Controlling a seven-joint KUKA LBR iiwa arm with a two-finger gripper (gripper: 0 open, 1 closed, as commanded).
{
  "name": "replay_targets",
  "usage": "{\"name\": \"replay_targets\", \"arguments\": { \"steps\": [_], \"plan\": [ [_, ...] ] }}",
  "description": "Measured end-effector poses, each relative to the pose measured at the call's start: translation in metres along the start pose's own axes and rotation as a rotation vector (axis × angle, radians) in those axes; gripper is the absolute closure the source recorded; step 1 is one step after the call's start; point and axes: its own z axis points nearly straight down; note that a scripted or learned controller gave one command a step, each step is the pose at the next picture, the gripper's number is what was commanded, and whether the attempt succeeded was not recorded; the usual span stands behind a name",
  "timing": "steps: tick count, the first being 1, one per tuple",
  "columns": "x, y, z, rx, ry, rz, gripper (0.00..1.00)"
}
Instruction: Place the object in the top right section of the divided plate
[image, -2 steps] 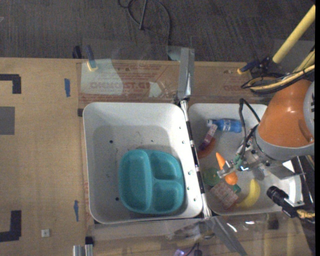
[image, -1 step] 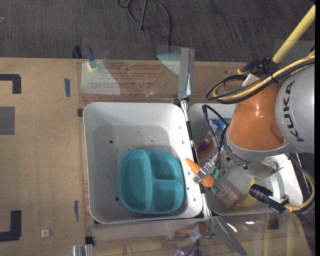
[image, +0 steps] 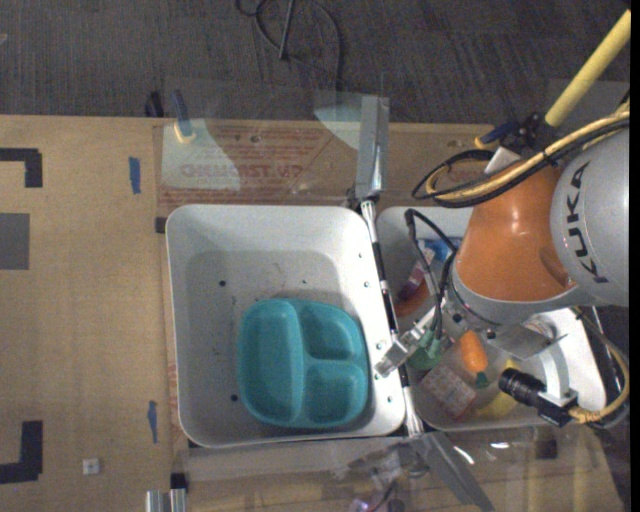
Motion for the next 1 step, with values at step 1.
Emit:
{"name": "replay_targets", "arguments": {
  "steps": [1],
  "plan": [
    [-0.0172, -0.0115, -0.0293, -0.003, -0.003, 0.074, 0.00]
  ]
}}
